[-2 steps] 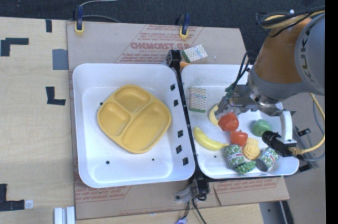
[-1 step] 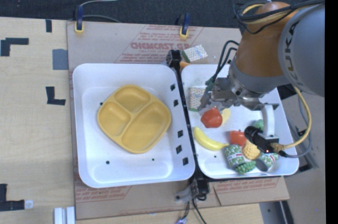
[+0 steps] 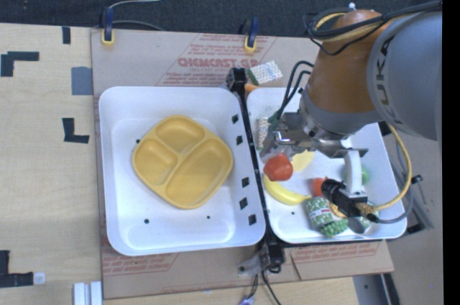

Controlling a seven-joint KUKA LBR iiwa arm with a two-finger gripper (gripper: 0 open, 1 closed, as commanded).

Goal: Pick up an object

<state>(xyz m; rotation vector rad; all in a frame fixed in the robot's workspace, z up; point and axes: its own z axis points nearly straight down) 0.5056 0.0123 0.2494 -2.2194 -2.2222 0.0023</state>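
So: arm point(image 3: 374, 80) comes in from the right, grey with the orange band, and covers much of the right bin point(image 3: 287, 224). Tabletop point(image 3: 43, 152) is light wood with dark marker shapes; a cardboard sheet point(image 3: 208, 59) with red print lies under both bins, held by two yellow-tipped clamps point(image 3: 108, 34) at its far edge.

Left bin point(image 3: 122, 224) holds one thing: a yellow divided plate point(image 3: 183, 161) with three compartments, lying flat near the middle, rotated a bit against the bin walls.

Right bin has the small stuff, clustered in its left and near part. Banana point(image 3: 286, 193) lies flat near the divider between the bins. Red tomato point(image 3: 278, 167) sits just above it, touching or nearly so. A pale yellow piece point(image 3: 302, 160) is just right of the tomato, partly under the arm. A green dotted packet point(image 3: 323, 216) lies near the front wall, right of the banana's end. A small orange item point(image 3: 318, 186) is just above the packet, against a black part. A green bit point(image 3: 364, 175) shows past a white bar further right; can't identify it.

Pincer point(image 3: 277, 140) hangs just above the tomato, at the bin's left side. Can't tell its grip state; metal parts too cluttered. Nothing visibly held.
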